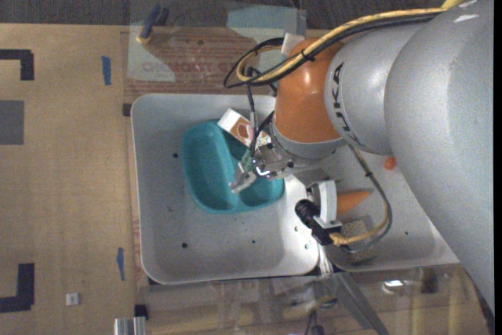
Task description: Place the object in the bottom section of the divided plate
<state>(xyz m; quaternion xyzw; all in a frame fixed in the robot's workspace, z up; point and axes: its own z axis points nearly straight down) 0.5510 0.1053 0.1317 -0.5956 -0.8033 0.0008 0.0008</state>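
Note:
A teal divided plate (210, 167) lies in the left white bin (161, 192). My gripper (246, 175) hangs over the plate's right side, near the ridge between its sections. A small white and brown object (234, 121) sits at the plate's upper right rim, just above the gripper. The grey arm with its orange band (310, 102) hides the plate's right edge and much of the bin behind it.
An orange carrot-like piece (354, 200) and a small orange bit (390, 163) lie in the right bin (408, 247), partly under the arm. Black cable plugs (314, 222) hang by the wrist. A wooden bench (63, 169) spreads to the left.

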